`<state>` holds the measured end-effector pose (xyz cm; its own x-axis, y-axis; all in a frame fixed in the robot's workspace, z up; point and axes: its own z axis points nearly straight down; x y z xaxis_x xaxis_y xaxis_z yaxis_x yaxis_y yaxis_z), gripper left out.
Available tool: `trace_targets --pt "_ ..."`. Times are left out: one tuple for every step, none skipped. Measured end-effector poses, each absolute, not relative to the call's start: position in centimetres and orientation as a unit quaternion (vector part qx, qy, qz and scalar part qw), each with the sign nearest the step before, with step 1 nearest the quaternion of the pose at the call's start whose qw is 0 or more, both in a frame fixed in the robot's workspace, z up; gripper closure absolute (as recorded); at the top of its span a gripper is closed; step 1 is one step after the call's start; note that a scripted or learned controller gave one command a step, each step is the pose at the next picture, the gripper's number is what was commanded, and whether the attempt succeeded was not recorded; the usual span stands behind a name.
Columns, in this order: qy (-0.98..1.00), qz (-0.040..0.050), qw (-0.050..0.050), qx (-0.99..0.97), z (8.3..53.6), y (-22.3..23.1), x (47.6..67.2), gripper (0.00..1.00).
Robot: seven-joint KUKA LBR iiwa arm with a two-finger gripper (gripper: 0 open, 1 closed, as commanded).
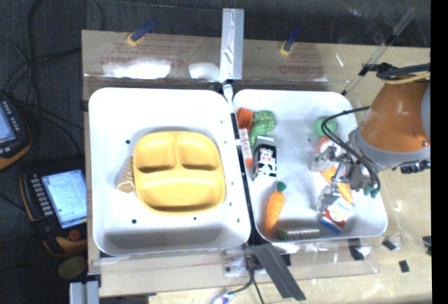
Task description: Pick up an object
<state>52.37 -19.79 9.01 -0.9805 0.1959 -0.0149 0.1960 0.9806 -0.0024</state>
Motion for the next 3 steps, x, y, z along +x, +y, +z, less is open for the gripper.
trace_targets --pt "0.995 -0.002 0.007 0.098 9.81 -19.74 52.53 1.0" --pt "0.995 -0.002 0.007 0.098 9.81 -19.73 52.53 0.0" --pt "0.995 -0.002 0.006 0.098 10.5 -19.75 52.59 1.0"
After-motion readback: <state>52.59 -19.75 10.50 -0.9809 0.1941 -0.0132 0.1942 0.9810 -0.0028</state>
